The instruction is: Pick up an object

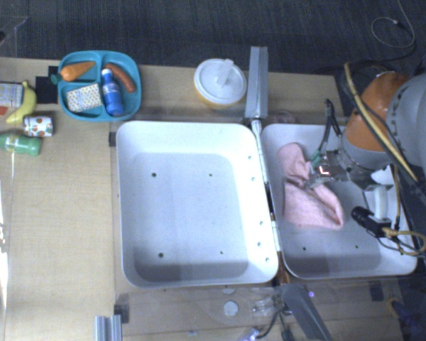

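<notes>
The pink cloth (307,190) lies crumpled in the right bin (341,261), near that bin's left wall and running from its upper part toward the middle; the claw (319,176) is low over the cloth's right edge, seemingly touching the fabric, though whether it is open, closed or gripping anything I cannot tell, since the wrist housing and cables crowd that spot. The step in hand looks like the grasp itself. To do it well, the claw should bite into a raised fold rather than a flat patch, since soft fabric slips from a shallow pinch; it should go deep enough to catch several layers without pressing hard on the bin floor; it should close fully before any lift. The lift ought to be straight up and slow, so the trailing cloth clears the wall between the right bin and the left bin (192,197) without dragging; a snag on that rim is the likely failure.
</notes>
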